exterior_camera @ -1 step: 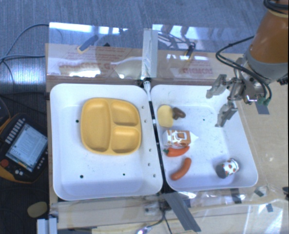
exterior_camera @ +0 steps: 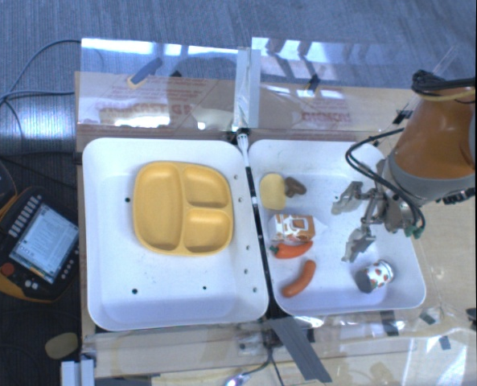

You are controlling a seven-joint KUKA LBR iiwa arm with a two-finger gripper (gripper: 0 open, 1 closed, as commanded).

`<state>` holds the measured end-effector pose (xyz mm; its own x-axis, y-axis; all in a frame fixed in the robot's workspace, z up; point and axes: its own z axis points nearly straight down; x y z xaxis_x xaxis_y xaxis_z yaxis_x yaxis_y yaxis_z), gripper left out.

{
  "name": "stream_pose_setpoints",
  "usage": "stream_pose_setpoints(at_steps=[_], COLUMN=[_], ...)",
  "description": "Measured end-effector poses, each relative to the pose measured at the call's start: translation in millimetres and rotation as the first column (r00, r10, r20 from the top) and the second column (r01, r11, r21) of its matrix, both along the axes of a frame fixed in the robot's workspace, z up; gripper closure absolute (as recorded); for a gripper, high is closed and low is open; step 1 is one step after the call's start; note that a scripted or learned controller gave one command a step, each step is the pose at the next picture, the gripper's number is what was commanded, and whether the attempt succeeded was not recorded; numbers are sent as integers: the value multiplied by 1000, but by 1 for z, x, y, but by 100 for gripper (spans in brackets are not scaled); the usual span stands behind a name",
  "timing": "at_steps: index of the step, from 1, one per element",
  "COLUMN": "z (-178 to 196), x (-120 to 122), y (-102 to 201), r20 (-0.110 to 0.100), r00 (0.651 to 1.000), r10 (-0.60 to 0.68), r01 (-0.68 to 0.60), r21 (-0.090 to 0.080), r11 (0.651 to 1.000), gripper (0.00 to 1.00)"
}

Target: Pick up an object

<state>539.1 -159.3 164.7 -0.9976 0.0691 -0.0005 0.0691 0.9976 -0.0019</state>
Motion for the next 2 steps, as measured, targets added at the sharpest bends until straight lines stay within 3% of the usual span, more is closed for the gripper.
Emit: stream_pose_setpoints(at_steps=[1,2], z=[-58,-75], x=[-28,40], y=[26,55], r20=[2,10], r00=[998,935], r10=[-66,-354], r01=[66,354], r21=[0,4], r11=[998,935], gripper=[0,0])
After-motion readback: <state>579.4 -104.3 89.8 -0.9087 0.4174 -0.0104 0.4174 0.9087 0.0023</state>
